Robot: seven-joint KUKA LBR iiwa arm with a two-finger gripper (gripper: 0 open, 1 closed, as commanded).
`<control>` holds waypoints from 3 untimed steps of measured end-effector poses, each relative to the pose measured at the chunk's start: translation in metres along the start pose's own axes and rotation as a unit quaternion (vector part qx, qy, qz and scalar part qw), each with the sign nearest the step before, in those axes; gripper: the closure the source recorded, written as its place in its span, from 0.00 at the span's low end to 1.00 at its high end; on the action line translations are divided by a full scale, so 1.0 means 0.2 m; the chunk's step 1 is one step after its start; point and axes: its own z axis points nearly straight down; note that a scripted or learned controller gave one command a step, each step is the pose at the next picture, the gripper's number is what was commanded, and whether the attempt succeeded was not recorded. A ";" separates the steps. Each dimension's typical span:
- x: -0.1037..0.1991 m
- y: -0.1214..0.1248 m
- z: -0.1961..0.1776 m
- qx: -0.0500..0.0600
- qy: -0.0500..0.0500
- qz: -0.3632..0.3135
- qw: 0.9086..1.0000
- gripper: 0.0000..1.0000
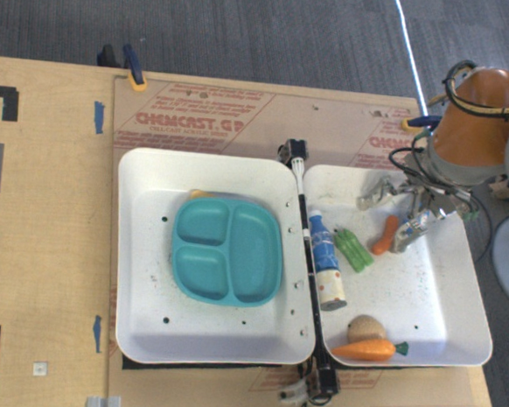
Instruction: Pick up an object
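Pincer (408, 221) seen in right bin (454, 341), fingers spread around small orange piece (384, 238); green block (353, 250) just left of it.

Right bin (455, 333) is tight along its left wall with the blue tube (324, 256) and green piece (353, 250), carrot (366, 348) and potato (363, 327) block the front, centre floor lies open, while the teal plate (228, 250) crowds the left bin (140, 259).

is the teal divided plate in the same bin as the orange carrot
No, the teal divided plate lies in the left white bin, while the orange carrot sits in the right white bin.
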 end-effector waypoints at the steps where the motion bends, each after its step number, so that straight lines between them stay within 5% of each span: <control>1: 0.14 0.25 0.00 -0.001 0.000 -0.140 0.990 0.00; 2: 0.13 0.25 -0.06 0.001 -0.003 -0.138 0.990 1.00; 3: 0.47 0.74 -0.50 0.000 0.000 -0.161 0.987 1.00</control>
